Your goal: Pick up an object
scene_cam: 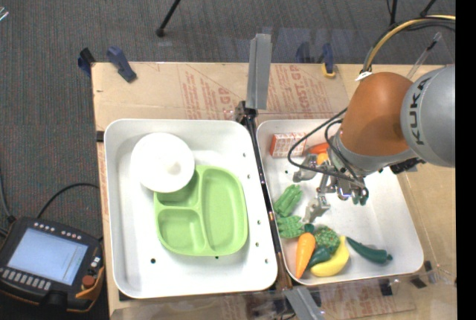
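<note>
The right bin (pixel 394 218) holds toy food: an orange carrot (pixel 303 253), a yellow banana (pixel 335 263), a dark green pepper (pixel 368 250), a broccoli piece (pixel 326 238), two light green vegetables (pixel 287 200) (pixel 290 226), and a small orange-and-white box (pixel 282 144) at the back. My gripper (pixel 320 208) hangs over the middle of this bin, just right of the light green vegetables and above the broccoli. Its fingers point down toward the bin floor, and nothing is seen held between them.
The left bin (pixel 123 237) carries a green divided tray (pixel 202 213) with a white bowl (pixel 163 162) resting on its back left corner. A grey post (pixel 259 77) stands behind the divider between the bins. A teach pendant (pixel 48 260) lies at the lower left.
</note>
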Controlling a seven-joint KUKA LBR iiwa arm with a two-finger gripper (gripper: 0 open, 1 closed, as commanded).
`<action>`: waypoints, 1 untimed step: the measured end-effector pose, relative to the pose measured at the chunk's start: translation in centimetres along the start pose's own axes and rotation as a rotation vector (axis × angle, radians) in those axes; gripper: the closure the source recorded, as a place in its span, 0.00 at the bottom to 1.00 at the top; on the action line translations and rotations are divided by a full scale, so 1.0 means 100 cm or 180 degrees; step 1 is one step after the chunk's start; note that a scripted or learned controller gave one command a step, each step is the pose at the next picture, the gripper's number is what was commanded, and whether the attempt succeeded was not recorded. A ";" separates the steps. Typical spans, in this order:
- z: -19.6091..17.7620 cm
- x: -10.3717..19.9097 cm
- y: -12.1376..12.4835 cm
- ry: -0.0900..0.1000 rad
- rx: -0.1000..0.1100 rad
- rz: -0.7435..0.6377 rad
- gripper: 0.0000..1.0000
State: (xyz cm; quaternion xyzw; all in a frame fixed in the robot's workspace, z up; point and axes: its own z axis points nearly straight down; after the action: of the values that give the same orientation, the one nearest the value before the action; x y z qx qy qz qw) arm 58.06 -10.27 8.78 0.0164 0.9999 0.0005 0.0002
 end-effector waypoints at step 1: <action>0.001 0.061 -0.014 0.0005 -0.0001 -0.0310 0.00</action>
State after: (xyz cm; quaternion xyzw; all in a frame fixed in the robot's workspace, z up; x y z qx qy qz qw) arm 51.95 -11.50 8.71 -0.0323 0.9995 0.0007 -0.0005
